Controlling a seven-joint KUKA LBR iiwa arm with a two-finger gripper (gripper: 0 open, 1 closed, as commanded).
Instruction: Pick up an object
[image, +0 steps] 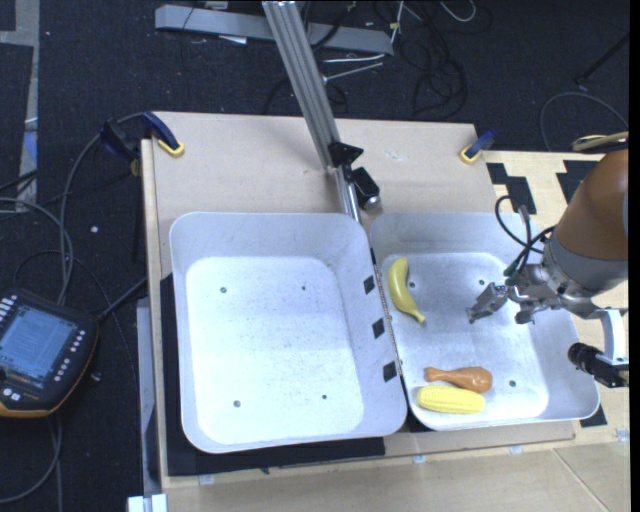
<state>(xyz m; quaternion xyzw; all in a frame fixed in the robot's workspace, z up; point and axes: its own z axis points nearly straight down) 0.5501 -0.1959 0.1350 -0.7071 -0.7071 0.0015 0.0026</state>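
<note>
The arm's orange band (605, 205) is cut off by the frame's right side, and only its wrist and the gripper (487, 303) reach into the right bin (520, 270). The gripper is small and dark against the white floor; how its tips are set cannot be told, and nothing visible lies between them. It hangs over bare bin floor, apart from all three objects.

The banana (402, 288) lies near the right bin's left wall, its length running roughly top to bottom. Close to the bin's near rim rest a toy chicken drumstick (461, 377) and, just beside it toward the front, a yellow corn cob (451, 400); whether the two touch is hard to make out.

The left bin (200, 240) shows its speckled floor. Dark clips (380, 327) sit along the seam where the bins meet. A slanting metal post (310, 85) rises from behind the bins and leaves the frame at the top.

On the floor at the left lies a teach pendant (35, 350), its lit screen too small to read. No writing is legible anywhere.
</note>
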